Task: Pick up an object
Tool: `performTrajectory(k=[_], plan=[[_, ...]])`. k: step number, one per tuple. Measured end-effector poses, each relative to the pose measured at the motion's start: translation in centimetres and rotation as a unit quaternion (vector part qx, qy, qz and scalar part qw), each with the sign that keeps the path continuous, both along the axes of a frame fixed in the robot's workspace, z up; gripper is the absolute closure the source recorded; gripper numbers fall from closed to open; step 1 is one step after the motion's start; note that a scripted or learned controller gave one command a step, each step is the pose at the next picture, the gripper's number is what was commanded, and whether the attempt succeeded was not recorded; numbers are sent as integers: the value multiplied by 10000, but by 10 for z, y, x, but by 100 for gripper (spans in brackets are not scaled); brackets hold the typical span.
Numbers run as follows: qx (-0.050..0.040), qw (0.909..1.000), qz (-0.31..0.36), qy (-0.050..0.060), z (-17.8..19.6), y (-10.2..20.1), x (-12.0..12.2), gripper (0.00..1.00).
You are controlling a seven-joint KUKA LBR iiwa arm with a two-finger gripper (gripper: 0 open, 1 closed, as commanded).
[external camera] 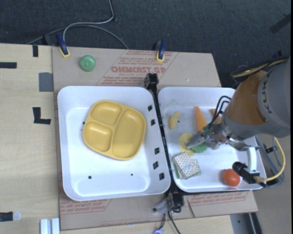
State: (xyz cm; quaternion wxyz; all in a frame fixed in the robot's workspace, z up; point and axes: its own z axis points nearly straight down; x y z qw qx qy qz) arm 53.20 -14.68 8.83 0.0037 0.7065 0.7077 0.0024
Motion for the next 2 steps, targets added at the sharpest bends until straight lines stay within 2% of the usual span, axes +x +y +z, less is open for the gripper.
performTrajectory(k=[1, 2], plan=[[6, 10000, 8, 22, -1, 40, 57, 0], [-4, 10000, 4, 15, -2, 32, 39, 0]])
